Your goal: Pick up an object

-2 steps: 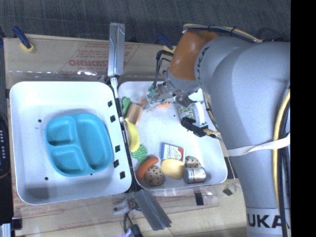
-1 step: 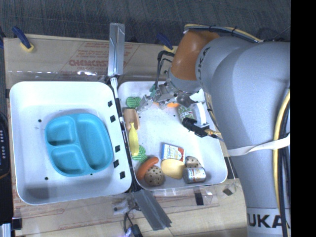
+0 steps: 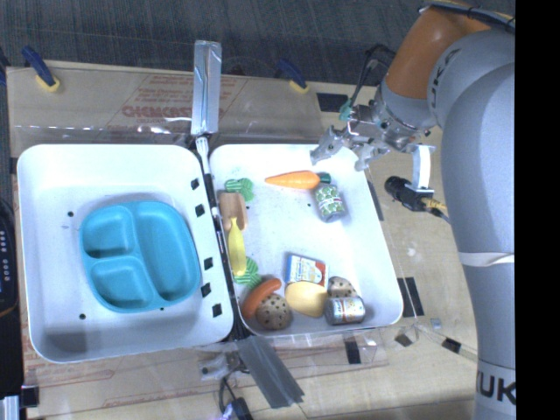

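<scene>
A pale wooden bench carries two shallow white bins side by side, with dark floor beyond its far edge. The gripper [image 3: 343, 149] hangs over the far rim of the right bin [image 3: 378, 234], its two fingers spread apart and holding nothing. The nearest candidate is the toy carrot [image 3: 293, 179], lying just near of the gripper and almost touching a small green patterned can [image 3: 330, 202]. The likely trouble is that a descent so close to the rim strikes the bin wall, or that one finger lands on the can and nudges the carrot aside. Most other items crowd the near corner, a silver tin [image 3: 346, 309], a yellow lemon-like fruit [image 3: 305, 298] and a small box [image 3: 304, 269] pressed together, leaving fingers little room. The left bin [image 3: 44, 322] holds a blue divided tray [image 3: 138, 254].
</scene>
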`<action>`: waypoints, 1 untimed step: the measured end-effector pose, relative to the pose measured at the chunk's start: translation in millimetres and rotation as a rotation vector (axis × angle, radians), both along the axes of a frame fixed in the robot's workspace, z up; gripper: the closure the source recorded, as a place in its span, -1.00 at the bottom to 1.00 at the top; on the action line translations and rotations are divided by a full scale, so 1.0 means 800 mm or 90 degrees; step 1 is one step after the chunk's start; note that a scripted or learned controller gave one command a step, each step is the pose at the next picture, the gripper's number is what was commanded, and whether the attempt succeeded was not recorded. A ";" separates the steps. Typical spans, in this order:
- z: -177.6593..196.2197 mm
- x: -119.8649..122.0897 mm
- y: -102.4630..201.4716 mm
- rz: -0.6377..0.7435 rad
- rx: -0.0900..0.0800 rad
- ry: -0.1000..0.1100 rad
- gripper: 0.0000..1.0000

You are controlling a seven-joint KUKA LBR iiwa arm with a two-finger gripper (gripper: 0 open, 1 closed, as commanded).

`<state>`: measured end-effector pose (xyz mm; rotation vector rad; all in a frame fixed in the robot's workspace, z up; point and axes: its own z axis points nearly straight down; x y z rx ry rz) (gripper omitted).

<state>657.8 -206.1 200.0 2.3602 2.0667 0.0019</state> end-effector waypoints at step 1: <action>-0.119 -0.011 0.014 -0.006 0.003 0.009 -1.00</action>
